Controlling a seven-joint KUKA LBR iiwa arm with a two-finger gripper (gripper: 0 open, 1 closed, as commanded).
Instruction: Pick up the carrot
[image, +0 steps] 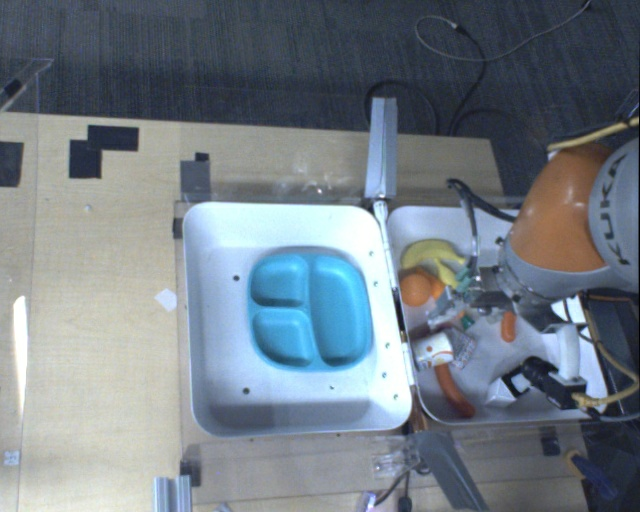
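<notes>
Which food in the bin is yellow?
The banana at the top of the right bin. It is curved and yellow; the round fruit just below it is orange.

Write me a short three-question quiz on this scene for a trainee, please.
1. True or false: the blue tray lies in the left bin.
2. Which fruit lies at the top of the right bin: A) banana, B) apple, C) grapes?
3. Fill in: the arm's gripper is over the ____ bin.

Key: 1 true; 2 A; 3 right.
</notes>
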